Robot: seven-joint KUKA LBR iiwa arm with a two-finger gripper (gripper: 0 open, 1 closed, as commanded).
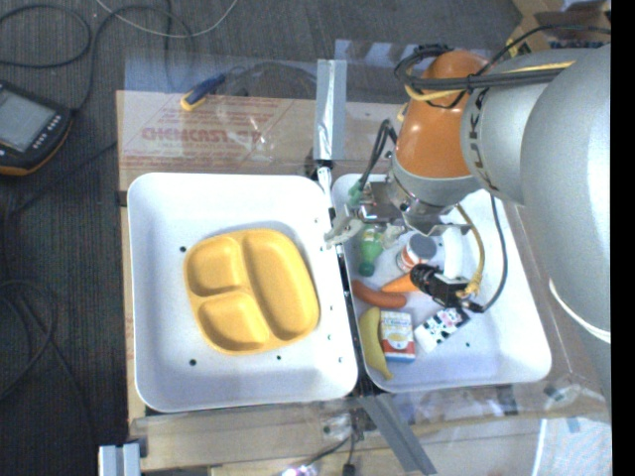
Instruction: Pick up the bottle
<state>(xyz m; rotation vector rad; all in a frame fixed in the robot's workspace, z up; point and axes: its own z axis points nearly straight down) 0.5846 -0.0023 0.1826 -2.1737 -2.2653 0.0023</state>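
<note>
White plastic up front: I've got two shallow bins side by side on the bench, the left bin (149, 266) holding a yellow divided tray (253, 288) lying flat near its middle. The right bin (516, 350) is the busy one. Nearest me there's a banana (369, 343) along its left wall, a small carton (397, 333) just beside it, and a white block with dark marks (439, 327) next to that. Behind those lies a carrot (382, 291), orange, stretched across. Just past it I see the green bottle (368, 253), upright-ish, close to the bin's left wall. The gripper (369, 221) sits directly over the bottle's top end; I can't tell from here whether its fingers are parted or closed. The grey arm (556, 167) with its orange band (442, 117) covers much of the right bin. Farther back, a cardboard sheet (213, 132) lies under clear film, then dark carpet (248, 18) with cables, and a handheld pendant (25, 122) at far left.
</note>
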